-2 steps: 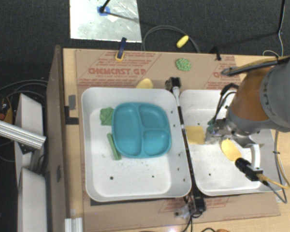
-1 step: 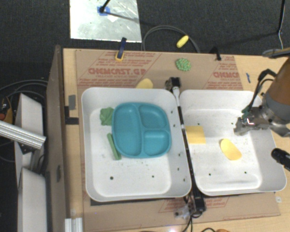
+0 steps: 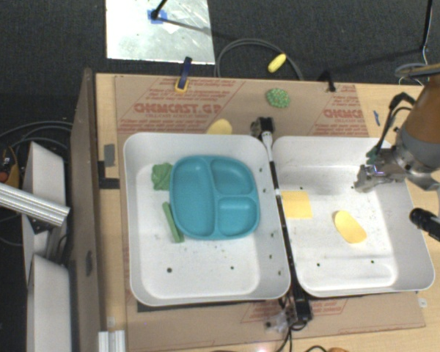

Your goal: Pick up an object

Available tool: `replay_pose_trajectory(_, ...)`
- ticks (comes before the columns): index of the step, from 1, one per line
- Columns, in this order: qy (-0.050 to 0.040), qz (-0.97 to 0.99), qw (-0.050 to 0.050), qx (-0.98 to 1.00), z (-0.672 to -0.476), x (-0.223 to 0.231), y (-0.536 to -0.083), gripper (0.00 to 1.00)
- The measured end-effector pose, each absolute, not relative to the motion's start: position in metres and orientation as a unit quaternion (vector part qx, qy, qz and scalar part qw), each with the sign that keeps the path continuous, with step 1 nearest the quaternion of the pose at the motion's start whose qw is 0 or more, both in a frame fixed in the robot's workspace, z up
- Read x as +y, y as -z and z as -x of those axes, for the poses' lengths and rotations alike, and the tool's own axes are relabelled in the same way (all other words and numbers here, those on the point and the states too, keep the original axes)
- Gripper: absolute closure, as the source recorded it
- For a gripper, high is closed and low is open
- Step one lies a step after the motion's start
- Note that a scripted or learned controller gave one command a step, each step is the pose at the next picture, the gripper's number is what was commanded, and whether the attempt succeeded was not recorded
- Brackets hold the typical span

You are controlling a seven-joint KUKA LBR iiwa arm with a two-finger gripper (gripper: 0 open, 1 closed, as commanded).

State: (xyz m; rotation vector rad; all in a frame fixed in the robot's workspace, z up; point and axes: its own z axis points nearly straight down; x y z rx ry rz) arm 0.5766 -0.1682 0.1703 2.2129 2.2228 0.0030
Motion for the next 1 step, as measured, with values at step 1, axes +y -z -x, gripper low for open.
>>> replay_pose_trajectory(1, -0.0002, -0.706, 0.001, 0.709, -0.5748, -0.1673, -0.1707, 0.00)
